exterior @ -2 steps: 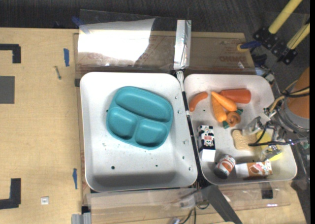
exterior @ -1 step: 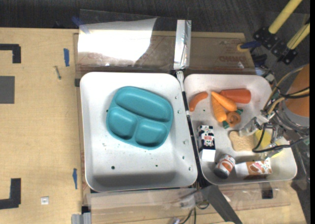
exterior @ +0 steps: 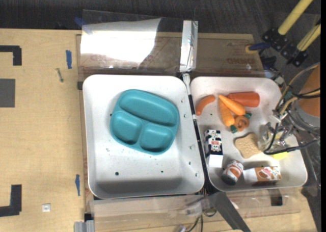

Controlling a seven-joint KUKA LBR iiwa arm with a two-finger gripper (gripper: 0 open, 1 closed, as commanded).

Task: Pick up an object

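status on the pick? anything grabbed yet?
Done: nothing looks picked; the carrots, toast slice, milk carton and small can all lie in the right bin.
In hand: the gripper sits low at that bin's right side, beside the toast; no item shows between its fingers.
Left: close on an item and lift it out.

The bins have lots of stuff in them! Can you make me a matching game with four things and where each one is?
Things:
1. teal tray
2. carrot
3. toast slice
4. small can

Places:
A. near the front edge of the right bin
B. alone in the left bin
C. near the back of the right bin
D. middle of the right bin, beside the gripper

Pairs: 1-B, 2-C, 3-D, 4-A
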